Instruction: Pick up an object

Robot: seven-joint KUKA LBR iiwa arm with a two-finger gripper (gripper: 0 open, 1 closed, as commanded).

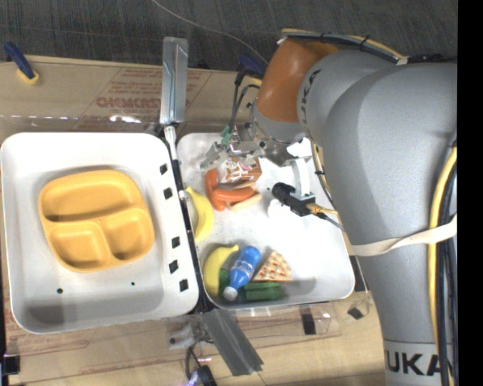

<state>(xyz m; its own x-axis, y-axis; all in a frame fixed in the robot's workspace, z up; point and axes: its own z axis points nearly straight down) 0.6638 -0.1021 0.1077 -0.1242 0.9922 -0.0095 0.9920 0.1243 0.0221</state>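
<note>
The grey arm with the orange band reached over the right white bin point(330, 256), and its metal two-finger gripper point(240, 149) sat low at that bin's far-left corner, right above a flat orange plastic toy piece point(229, 195) with a small patterned item point(240, 170) on top of it. Finger state: cannot tell, since the wrist and clutter hid the tips, and nothing was clearly seen between them.

Step in hand, as judged: descent or grasp attempt on the orange piece, with no lift yet confirmed. The next move likely called for closing firmly on the piece and rising straight up, clear of the bin's left wall and the centre divider.

Containers: the right bin held the orange piece at its far-left corner, a yellow rounded object point(200, 214) against its left wall, and a cluster along its near edge: a yellow banana point(216, 264), a blue plastic bottle with a white cap point(241, 270), a triangular waffle-patterned slice point(274, 268) and a dark green flat piece point(262, 293).

The left white bin point(32, 312) held a yellow three-compartment plastic tray point(95, 219), sitting toward its middle, compartments bare.
</note>
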